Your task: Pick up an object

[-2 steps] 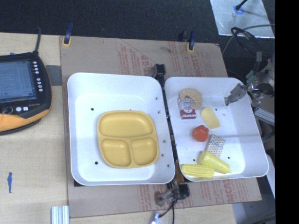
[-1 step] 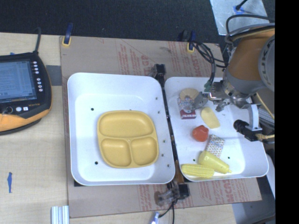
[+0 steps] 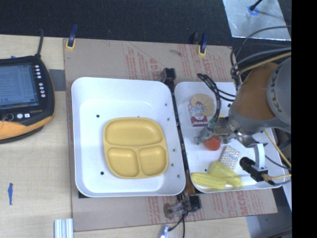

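In the right-hand shallow white bin (image 3: 184,133), a small round red object (image 3: 213,143), possibly a toy tomato, lay near the middle, and I took it as the likeliest target because the two-finger gripper (image 3: 209,132) stood directly over it. The metal tips sat just at its eleven o'clock edge, touching or nearly so. I could not tell from my screen whether they were spread or closed, and nothing showed clearly between them, so I would not have called it held.

Around the red piece the clutter was tight. At its twelve o'clock sat a small red-and-white carton (image 3: 197,115), with a round tan disc (image 3: 203,102) just beyond. At four o'clock lay a small patterned white packet (image 3: 230,157), and at six o'clock a yellow plastic corn cob (image 3: 214,180) along the bin's near wall. That crowding probably explained the steep approach.

The grey arm (image 3: 262,95) with its orange band reached in from three o'clock, wrist bent down into the bin, cables looping above it.

Further out, the left white bin (image 3: 84,133) held a yellow three-compartment plastic tray (image 3: 134,147). A handheld control pendant (image 3: 22,95) rested at the bench's nine o'clock.
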`<state>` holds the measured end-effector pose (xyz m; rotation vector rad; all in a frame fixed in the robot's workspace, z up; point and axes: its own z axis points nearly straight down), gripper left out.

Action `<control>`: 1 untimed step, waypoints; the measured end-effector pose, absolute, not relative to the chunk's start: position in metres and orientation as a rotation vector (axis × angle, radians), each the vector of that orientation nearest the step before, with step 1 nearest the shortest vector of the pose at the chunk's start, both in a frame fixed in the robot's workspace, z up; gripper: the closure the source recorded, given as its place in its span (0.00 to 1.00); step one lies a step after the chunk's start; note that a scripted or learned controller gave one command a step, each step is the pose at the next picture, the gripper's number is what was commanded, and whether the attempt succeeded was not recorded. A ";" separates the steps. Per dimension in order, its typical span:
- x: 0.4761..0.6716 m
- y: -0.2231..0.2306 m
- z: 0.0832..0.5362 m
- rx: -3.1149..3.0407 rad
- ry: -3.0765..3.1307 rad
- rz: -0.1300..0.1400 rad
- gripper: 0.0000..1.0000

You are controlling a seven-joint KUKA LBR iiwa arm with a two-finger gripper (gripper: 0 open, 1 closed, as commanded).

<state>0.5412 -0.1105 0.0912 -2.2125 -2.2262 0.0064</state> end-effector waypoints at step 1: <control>0.541 -0.112 0.101 -2.208 -2.230 0.010 1.00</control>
